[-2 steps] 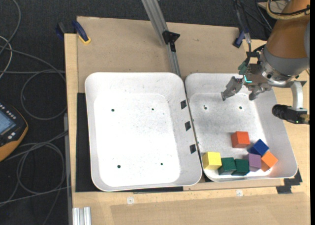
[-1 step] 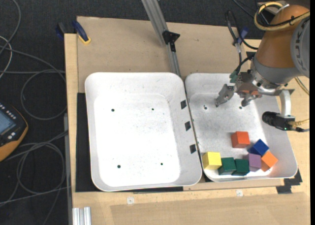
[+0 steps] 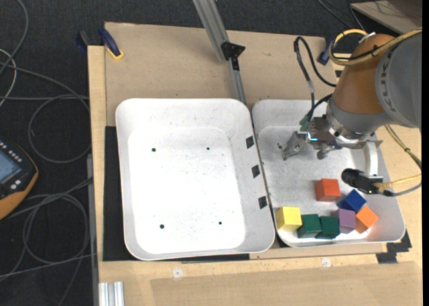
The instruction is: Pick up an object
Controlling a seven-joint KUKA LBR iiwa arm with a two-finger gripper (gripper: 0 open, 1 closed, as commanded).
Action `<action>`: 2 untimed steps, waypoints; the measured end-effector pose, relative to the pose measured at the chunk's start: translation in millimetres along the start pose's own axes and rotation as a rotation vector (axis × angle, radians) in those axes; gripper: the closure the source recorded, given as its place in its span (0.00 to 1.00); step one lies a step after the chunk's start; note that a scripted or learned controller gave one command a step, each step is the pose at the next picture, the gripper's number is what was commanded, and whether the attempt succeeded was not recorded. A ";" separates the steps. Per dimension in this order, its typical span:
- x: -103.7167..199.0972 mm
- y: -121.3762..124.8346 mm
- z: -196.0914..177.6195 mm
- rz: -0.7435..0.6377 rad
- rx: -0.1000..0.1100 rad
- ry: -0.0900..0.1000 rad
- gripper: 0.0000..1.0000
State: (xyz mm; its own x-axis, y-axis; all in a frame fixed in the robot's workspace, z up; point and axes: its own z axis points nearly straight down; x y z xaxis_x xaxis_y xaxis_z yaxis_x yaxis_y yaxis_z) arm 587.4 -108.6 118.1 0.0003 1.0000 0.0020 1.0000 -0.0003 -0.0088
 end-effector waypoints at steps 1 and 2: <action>0.5 -0.4 19.9 0.000 -0.004 -0.001 0.00; 1.1 1.2 7.3 -0.001 -0.009 0.000 1.00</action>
